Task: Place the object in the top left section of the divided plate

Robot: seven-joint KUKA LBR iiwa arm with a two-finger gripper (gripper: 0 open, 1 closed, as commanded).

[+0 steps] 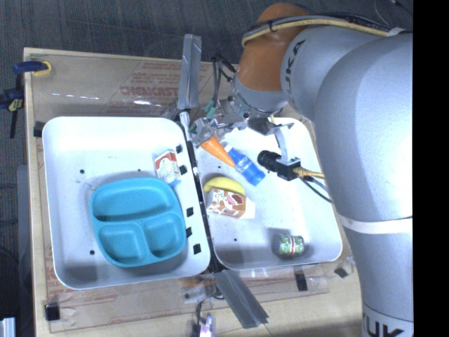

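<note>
Pincer (pixel 210 126) sits at top-left corner of right bin (pixel 319 248), by the divider; can't tell its state. Just below it: orange carrot-shaped item (pixel 216 150), tilted, w/ blue bottle (pixel 248 167) beside it on the right. Further down, yellow banana (pixel 224 184) touching a red/white printed carton (pixel 227 203). Green can (pixel 290 244) lies well apart near bin's lower right. In left bin (pixel 63 160): blue divided plate (pixel 137 220), three sections, one long above two smaller; small red/white packet (pixel 166 166) just off plate's upper-right edge.

Blue divided plate (pixel 137 222) lies flat in left bin (pixel 63 146).
</note>
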